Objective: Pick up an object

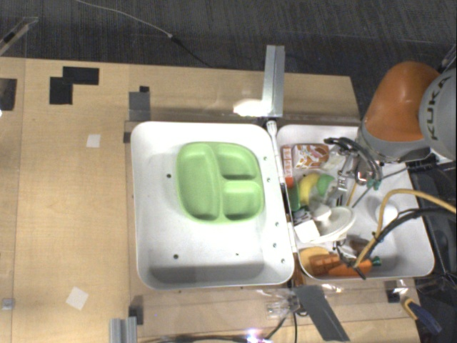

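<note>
My gripper [341,179] hangs low over the right bin [414,263], just right of a heap of small objects. The heap holds a red and white snack packet [307,155], a yellow piece [308,188] beside a green piece [323,185], and a white cup [335,220]. A white block [307,231] lies below them. An orange carrot-like piece [330,265] rests at the bin's near edge. The grey wrist with its orange band [400,109] and loose cables hide part of the bin's right half.
The left bin [153,263] holds a green divided tray [218,181] near its middle. A metal post [274,81] stands at the back between the bins. Cables [400,216] loop over the right bin's right side.
</note>
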You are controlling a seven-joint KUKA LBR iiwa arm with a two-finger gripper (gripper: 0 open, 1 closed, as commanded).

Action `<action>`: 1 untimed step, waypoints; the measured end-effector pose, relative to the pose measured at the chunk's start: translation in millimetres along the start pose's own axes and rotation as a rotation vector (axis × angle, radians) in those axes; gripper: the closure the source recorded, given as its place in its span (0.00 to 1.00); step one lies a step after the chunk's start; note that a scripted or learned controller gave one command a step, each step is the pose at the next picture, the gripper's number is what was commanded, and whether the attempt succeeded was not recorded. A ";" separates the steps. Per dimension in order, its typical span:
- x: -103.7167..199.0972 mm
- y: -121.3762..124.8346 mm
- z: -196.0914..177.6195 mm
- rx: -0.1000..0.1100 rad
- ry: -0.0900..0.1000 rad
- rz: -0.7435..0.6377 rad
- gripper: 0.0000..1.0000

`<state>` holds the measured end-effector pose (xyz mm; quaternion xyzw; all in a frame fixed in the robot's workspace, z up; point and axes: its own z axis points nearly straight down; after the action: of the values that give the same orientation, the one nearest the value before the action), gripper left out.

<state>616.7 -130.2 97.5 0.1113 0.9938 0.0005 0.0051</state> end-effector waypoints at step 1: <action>41.6 -12.6 6.7 -0.001 -0.007 0.156 0.00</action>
<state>573.3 -133.2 90.4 0.1885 0.9820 0.0012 0.0088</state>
